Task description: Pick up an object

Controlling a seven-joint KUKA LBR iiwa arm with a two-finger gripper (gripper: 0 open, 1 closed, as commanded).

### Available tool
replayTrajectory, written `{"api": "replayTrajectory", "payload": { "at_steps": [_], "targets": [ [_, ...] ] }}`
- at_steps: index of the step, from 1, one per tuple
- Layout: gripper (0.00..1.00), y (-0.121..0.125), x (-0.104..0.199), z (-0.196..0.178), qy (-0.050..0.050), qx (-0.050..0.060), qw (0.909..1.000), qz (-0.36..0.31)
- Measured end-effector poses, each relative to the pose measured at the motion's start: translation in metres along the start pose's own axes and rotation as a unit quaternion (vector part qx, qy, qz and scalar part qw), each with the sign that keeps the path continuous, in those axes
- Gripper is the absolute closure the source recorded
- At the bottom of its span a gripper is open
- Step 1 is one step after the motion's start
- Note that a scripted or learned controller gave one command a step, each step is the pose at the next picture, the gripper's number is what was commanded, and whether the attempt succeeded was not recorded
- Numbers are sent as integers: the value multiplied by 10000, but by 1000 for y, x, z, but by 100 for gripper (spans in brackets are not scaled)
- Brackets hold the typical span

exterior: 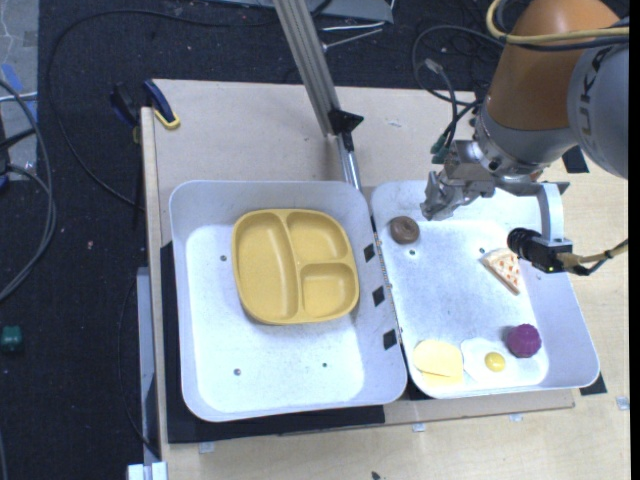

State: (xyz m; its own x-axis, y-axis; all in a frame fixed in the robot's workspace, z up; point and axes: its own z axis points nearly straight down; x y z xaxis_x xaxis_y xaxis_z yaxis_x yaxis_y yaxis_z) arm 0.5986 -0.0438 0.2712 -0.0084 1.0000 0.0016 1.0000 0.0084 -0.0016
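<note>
Just beside the gripper (437,206), on its bin-divider side and a little lower, sits a small brown round piece (404,230), the closest thing to grasp. Whether the tool is open or closed I cannot tell, and nothing visibly hangs from it. A good pick would likely mean centring over the brown piece, then dropping straight down so it does not roll. Farther out in the right bin (452,293): one pizza slice (503,268), one purple ball (522,340), one fried egg (487,359), one pale yellow disc (438,359). Across the divider, the left bin (205,313) holds one yellow divided tray (295,265).
</note>
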Motion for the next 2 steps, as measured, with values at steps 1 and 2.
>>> {"api": "replayTrajectory", "payload": {
  "at_steps": [1, 2],
  "targets": [
    [100, -7, 53, 10, -5, 2, 10000, 6],
    [100, -23, 102, 7, -2, 4, 10000, 1]
  ]
}}
